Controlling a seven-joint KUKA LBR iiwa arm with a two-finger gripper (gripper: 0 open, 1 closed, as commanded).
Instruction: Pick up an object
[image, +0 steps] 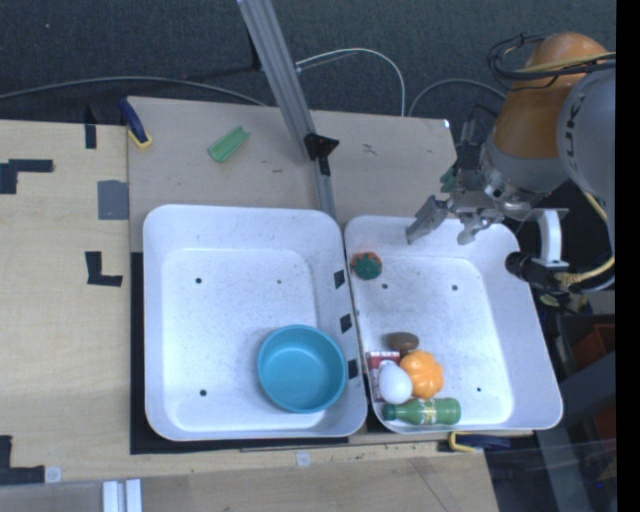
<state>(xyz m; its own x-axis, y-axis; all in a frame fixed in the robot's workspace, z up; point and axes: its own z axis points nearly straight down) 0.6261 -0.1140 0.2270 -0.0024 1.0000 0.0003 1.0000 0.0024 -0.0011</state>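
We see the gripper (447, 228) hanging over the far edge of the right bin (520, 330), its two fingers spread wide with nothing between them. The small green and red ball (367, 265) lies in that bin's far left corner, near the gripper and off to its left, while the brown piece (402, 342), the orange fruit (422, 374), the white egg (395, 384) and the green bottle (424, 411) crowd together at the near left of the same bin, well apart from it. In the left bin (200, 300) we find a blue bowl (301, 368), and a green block (227, 144) lies on the tabletop (390, 170) beyond the bins.
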